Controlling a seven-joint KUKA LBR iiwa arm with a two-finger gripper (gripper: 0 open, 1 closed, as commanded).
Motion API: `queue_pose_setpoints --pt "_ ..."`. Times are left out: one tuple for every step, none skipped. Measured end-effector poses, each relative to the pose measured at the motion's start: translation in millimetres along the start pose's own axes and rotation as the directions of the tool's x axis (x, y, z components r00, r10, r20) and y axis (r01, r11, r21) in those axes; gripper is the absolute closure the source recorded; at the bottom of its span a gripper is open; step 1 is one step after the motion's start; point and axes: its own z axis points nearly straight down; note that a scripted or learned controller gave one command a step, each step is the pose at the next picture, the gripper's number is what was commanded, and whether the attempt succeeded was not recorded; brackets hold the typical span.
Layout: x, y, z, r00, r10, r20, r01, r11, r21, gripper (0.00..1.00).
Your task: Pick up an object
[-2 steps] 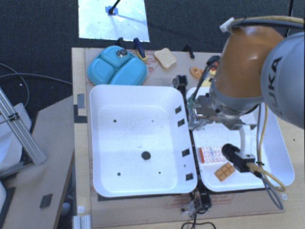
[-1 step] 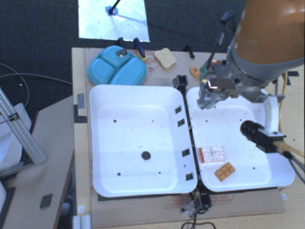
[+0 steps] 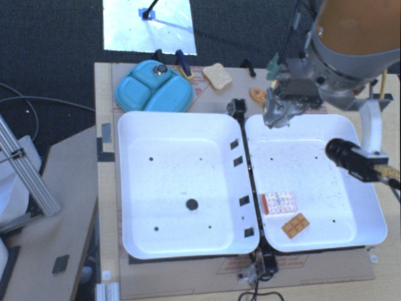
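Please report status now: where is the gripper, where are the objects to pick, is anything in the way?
Gripper over right bin's far left corner, nothing seen between fingers. Red-and-white packet and brown block lie at bin's near left. Path between looks clear.

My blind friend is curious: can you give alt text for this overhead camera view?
A grey robot arm's gripper hangs over the right white bin, which holds a small red-patterned card and an orange waffle-like block.

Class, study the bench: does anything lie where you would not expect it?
Yes. A blue sectioned plastic plate, a tan toast-shaped piece and a small orange item lie behind the bins on the bench board, while the right white bin holds its pieces inside.
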Motion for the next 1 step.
queue_pose_setpoints --pt "-0.5 0.4 -8.2 1.0 -0.005 0.0 0.005 1.0 0.001 1.0"
